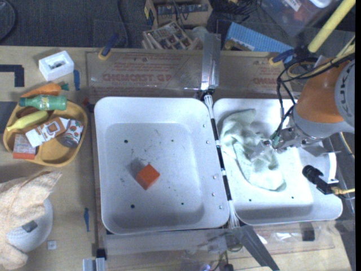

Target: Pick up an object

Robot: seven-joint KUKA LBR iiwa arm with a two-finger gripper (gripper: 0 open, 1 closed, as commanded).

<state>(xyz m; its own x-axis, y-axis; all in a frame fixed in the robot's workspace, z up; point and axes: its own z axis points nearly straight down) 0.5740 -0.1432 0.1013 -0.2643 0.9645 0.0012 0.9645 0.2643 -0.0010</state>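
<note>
my gripper (269,144) sat on the pale cloth (254,151) in the right bin (321,205); couldn't tell its state.

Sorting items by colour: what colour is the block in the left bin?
Orange; the block shows clearly in the camera view.

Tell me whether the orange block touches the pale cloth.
Apart. The camera view shows the orange block in the left bin, the pale cloth in the right bin.
</note>
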